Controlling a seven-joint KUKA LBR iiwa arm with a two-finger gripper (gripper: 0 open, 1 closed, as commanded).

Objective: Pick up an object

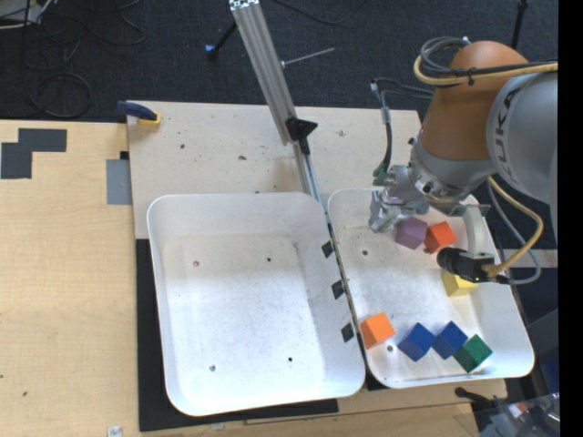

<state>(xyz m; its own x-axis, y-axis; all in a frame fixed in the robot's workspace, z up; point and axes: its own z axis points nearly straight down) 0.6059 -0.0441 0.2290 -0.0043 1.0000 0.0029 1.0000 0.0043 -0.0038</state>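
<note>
Nearest the camera, along the front edge of the right white plastic bin [510, 358], sit a small green cube [474, 351], two blue cubes [449, 339] [416, 341] and an orange cube [376, 329]. Farther back lie a yellow block [458, 285], then a red-orange cube [440, 236] touching a purple cube [411, 233]. The metal two-finger gripper [390, 209] hangs just beside the purple cube; whether its jaws are open cannot be told. The left white bin [164, 244] lies alongside.
</note>
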